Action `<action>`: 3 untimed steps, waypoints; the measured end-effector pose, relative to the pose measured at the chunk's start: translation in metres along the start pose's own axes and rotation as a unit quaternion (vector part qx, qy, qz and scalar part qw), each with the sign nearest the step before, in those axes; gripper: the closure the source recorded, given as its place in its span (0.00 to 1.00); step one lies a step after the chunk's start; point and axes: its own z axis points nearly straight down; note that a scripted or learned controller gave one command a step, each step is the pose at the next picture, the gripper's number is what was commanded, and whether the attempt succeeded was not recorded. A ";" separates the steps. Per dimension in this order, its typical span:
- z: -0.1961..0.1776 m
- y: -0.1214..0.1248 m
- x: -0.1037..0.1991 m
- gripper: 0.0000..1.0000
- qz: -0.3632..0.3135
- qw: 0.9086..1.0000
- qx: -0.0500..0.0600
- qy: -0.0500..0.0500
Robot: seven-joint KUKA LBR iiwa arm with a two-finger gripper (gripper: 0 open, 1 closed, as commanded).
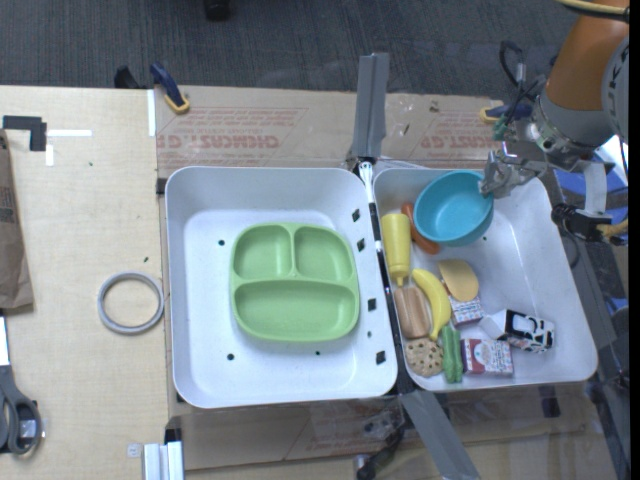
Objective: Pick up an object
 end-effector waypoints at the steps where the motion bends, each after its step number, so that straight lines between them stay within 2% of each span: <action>1: -0.001 0.000 0.000 0.00 0.000 1.000 -0.001 0.000; 2: 0.017 -0.026 -0.031 0.00 -0.085 0.996 -0.001 0.000; 3: 0.103 0.010 0.024 0.00 -0.030 1.000 -0.001 0.000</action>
